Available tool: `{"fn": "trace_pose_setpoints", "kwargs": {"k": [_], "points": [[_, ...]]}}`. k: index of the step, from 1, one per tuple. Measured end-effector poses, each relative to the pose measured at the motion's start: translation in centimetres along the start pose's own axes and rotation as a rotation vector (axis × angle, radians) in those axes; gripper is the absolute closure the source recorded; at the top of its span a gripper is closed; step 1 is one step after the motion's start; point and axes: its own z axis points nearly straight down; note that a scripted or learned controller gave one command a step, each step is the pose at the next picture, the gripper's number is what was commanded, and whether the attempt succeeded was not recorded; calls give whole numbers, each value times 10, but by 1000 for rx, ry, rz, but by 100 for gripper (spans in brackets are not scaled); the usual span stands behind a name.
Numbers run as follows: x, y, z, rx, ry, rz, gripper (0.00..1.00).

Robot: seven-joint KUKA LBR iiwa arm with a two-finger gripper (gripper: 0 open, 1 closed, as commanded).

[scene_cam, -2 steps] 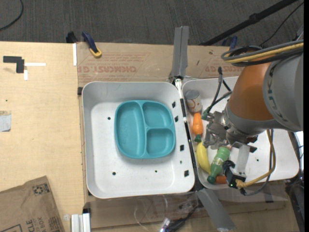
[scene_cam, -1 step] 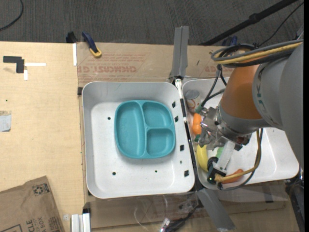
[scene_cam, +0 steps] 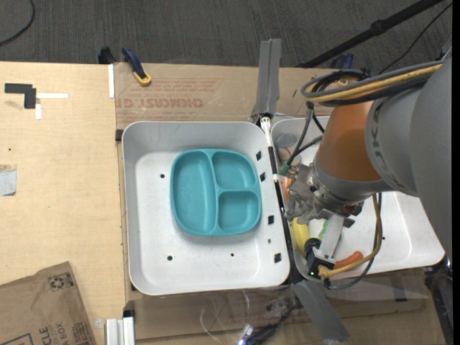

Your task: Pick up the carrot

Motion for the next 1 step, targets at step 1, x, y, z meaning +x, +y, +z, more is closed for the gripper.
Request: {"fn": "trace_pose_setpoints", "kwargs": {"k": [1], "points": [[0,0,0,0,0,0,0]]}}
